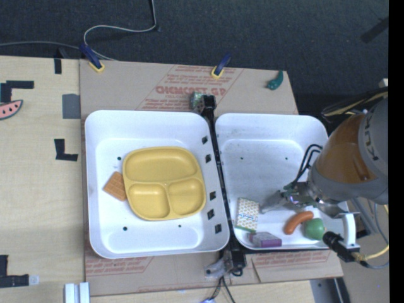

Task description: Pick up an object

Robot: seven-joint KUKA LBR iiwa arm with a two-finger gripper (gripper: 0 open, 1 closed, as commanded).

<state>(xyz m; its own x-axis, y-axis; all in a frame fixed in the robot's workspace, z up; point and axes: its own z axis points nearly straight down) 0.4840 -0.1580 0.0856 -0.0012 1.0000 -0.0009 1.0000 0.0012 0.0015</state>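
In the right bin (271, 131) lie an orange sausage-shaped toy (297, 221), a green ball-like object (314, 228), a small purple block (266, 239) and a white patterned packet (247, 213), all near the front wall. My gripper (276, 201) reaches in from the right, low over the bin floor, with grey fingers pointing left just above the packet and left of the orange toy. Nothing shows between the fingers.
The left bin (101, 169) holds a yellow divided tray (165, 182) with a tan cracker-like piece (115, 185) tucked at its left edge. A dark divider (213, 169) runs between the bins. The arm's grey and orange body (350, 163) overhangs the right bin's right side.
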